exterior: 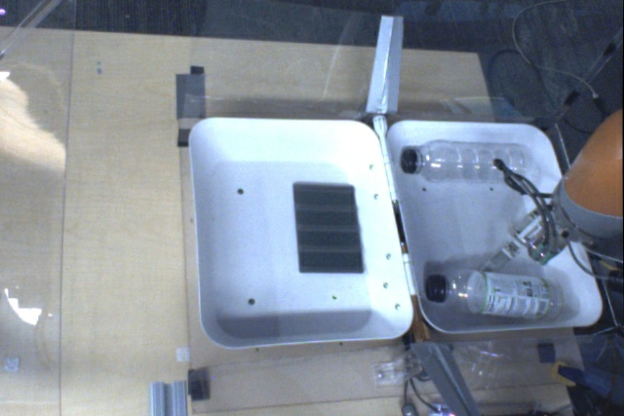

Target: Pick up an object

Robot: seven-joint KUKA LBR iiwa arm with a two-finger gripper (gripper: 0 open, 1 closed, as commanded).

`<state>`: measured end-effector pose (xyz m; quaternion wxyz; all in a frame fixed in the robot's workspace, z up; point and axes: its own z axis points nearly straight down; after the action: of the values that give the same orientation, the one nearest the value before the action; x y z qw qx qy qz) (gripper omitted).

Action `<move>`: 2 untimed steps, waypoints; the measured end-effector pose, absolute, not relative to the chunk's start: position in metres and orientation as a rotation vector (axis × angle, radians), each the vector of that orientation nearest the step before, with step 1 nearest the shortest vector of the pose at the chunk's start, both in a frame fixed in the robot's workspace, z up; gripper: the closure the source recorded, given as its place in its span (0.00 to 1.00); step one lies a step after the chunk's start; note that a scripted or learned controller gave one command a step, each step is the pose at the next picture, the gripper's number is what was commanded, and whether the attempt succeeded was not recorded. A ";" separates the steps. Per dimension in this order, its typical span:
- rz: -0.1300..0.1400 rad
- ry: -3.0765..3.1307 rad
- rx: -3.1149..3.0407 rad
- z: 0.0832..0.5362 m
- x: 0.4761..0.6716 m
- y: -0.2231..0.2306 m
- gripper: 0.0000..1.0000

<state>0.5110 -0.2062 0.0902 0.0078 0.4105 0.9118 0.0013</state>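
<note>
Right bin (458,209): two bottles, far (466,160) and near (497,292) | gripper (526,241) poised between them, finger state cannot be told | near bottle is best straddled across its width before closing.

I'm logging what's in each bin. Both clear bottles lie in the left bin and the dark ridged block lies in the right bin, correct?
Not quite: the bins are swapped. The camera view shows both clear bottles lying in the right bin, and the dark ridged block lying in the left bin.
</note>
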 end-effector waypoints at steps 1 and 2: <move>0.005 2.753 1.500 0.092 0.540 -0.089 0.00; 0.011 2.747 1.497 0.104 0.543 -0.088 1.00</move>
<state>0.5428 -0.0879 0.1043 0.0066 0.4784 0.8781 0.0037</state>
